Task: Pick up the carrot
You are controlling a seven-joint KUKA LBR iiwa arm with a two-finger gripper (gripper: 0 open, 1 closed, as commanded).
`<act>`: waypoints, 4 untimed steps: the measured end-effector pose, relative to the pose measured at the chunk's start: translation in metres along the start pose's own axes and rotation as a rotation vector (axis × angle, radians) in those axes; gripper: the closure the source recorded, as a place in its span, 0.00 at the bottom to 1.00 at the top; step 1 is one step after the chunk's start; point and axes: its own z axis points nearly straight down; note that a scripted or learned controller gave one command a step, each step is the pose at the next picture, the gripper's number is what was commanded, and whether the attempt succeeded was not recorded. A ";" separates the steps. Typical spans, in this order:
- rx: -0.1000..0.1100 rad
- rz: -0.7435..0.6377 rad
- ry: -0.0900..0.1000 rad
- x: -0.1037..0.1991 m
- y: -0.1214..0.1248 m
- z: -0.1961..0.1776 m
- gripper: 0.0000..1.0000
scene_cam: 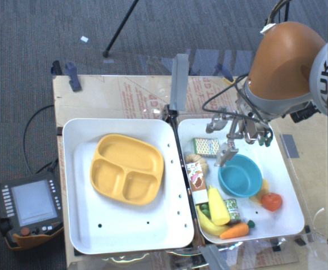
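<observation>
**Robot arm poised over a bin of toy food, carrot lying at the near edge**

Seen from above at a slant, a bench [124, 94] carries two shallow white bins side by side. The left bin [79, 218] holds a yellow divided plate [127, 168] with three compartments, sitting slightly askew near the bin's middle.

The right bin [290, 207] is crowded. The carrot [234, 230] — orange, with a small green top at its right end — lies on its side along the near rim, at the bottom of the pile. Just to its left curves a yellow banana [207, 221], and a yellow bottle [218, 205] rests above that, beside a small green-labelled packet [232, 210]. A blue bowl [240, 176] sits upright in the middle of the bin, with a red tomato [271, 201] to its lower right. A slim printed box [196, 179] lies along the bin's left wall, and another small green-and-white box [207, 146] lies near the far side.

The arm comes in from the right, its large orange band [284, 58] dominating the upper corner. Below it the gripper [225, 153] hangs over the far half of the right bin, just above the blue bowl's left rim and well apart from the carrot. Its fingers point downward (metal, partly tangled among cables), and nothing shows between them; whether they are spread or pressed together I cannot tell

A handheld control pendant [31, 207] rests on the grey carpet to the bench's left
</observation>
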 end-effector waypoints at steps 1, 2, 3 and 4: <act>0.001 0.020 0.011 0.067 0.084 0.079 0.00; 0.001 0.127 0.002 -0.034 0.115 0.076 0.00; 0.001 0.165 0.004 -0.032 0.180 0.102 0.00; -0.001 0.245 -0.004 0.007 0.234 0.172 0.00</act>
